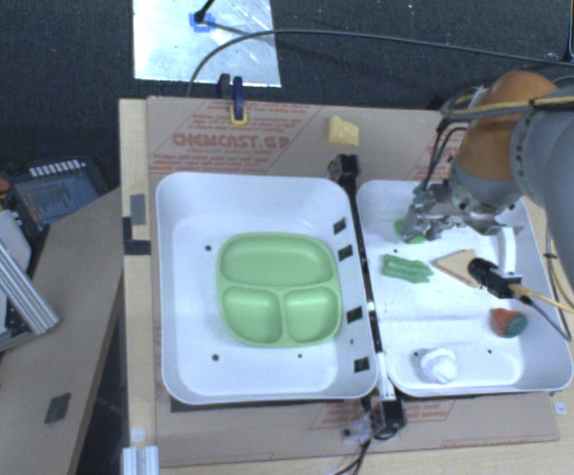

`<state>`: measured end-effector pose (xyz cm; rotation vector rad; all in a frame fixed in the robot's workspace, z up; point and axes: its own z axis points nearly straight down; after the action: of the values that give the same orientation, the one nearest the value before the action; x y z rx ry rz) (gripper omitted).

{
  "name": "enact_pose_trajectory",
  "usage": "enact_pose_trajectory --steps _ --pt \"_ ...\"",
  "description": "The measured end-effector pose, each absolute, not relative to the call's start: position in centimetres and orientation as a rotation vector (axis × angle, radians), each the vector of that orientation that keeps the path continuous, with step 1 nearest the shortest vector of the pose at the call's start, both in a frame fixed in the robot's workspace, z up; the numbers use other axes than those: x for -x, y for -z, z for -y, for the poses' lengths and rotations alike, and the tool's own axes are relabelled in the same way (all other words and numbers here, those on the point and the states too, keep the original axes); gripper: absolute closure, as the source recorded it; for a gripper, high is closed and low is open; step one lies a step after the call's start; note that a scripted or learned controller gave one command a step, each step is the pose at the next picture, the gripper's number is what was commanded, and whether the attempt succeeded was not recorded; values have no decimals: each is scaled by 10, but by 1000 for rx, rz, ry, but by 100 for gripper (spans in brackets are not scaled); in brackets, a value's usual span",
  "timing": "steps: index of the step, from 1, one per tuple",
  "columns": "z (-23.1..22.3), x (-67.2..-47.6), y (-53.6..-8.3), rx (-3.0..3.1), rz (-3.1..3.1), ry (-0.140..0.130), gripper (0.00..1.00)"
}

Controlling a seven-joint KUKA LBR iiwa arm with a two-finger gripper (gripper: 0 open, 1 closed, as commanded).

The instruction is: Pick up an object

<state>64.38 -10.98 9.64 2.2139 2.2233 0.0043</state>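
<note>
I see the claw [418,228] low in the right bin [465,364], touching a small green piece [407,229]; its grip I cannot tell. Green block [406,268] lies just below it.

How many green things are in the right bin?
2, and the arm may hide more. A green block lies loose near the left middle of the right bin. A smaller green piece sits at the hand, toward the far left.
</note>
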Motion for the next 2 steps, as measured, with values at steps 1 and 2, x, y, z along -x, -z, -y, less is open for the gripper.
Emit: enact_pose_trajectory --steps 1,2 --pt "108 -645 -140 -2214 -2223 -5 100" --pt "116 -643 -188 -2217 -2220 -5 100"
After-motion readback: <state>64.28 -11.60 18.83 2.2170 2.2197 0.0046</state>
